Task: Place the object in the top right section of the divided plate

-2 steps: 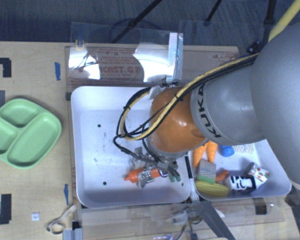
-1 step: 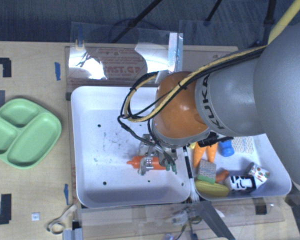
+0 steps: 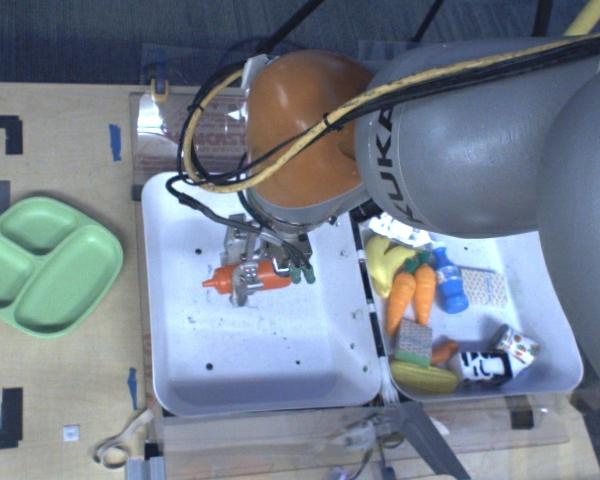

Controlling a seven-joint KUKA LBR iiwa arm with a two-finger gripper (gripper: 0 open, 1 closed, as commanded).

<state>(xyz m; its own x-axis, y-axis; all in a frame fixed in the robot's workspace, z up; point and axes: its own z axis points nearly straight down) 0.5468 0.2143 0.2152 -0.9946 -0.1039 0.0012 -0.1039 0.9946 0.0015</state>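
Observation:
An orange toy carrot [image 3: 270, 277] with a green top lies in the left white bin [image 3: 280, 368], its reddish tip pointing left. My gripper [image 3: 245, 274] comes down on its middle from under the orange wrist band, with one grey finger [image 3: 243, 288] crossing the carrot's near side. The carrot sits between the fingers, which are shut on it, low over the bin floor. The green divided plate [image 3: 46, 265] rests on the wooden bench at the far left, outside the bins, with two small sections at its top and one long section below.
The right bin [image 3: 550, 298] holds several toys: a banana [image 3: 382, 260], two carrots [image 3: 410, 293], a blue bottle [image 3: 448, 283] and a black-and-white piece [image 3: 485, 365]. The big grey arm covers the upper right. Blue tape marks [image 3: 114, 142] lie on the bench between plate and bin.

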